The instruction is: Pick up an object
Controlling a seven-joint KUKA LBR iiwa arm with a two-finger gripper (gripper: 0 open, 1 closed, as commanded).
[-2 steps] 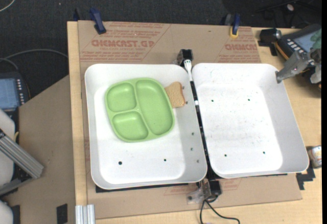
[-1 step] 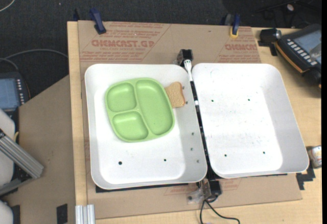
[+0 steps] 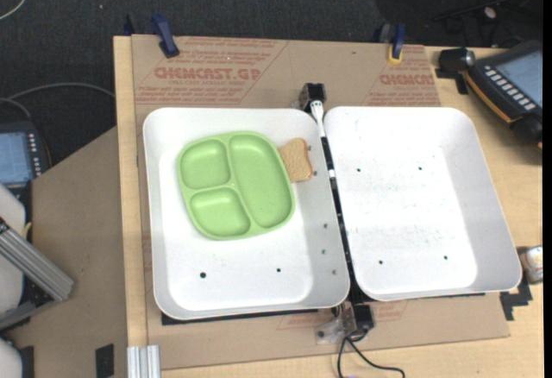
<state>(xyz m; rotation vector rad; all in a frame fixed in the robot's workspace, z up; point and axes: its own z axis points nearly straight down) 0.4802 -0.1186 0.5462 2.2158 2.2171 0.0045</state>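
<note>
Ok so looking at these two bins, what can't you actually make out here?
- Tan toast-like piece, camera view: too small and blurred to identify; its left edge meets the green divided plate, overlap unclear.
- Printed lettering on the brown board: blurred.
- Dark specks in the right bin: too small to identify.

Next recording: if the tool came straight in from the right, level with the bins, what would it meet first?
Likely the outer rim of the right bin. Kept above it, the way looks free until the tan piece beside the green plate in the left bin. Height is unclear.
</note>
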